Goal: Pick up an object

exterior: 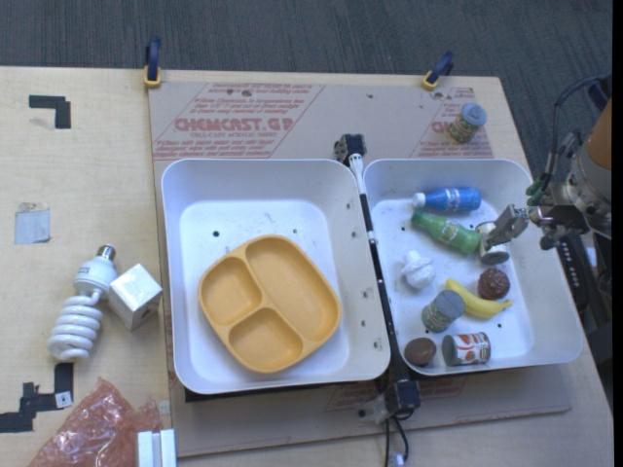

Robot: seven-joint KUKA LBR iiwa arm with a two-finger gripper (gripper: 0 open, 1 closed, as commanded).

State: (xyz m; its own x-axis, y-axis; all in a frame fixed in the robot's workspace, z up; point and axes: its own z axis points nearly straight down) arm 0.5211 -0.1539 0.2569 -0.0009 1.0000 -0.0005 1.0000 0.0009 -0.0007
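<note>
Nearest, low in the right bin (545, 343), a small can (470, 348) lies on its side. Right of center, the gripper (501, 233) hovers, fingers apart, gripping nothing, just beside the green bottle (446, 233), blue bottle (450, 199) above.

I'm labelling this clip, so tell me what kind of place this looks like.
Most likely a robotics lab bench set up for grasping trials: two white bins side by side on a clamped board, toy groceries such as a banana and a blue bottle, and a robot arm.
</note>
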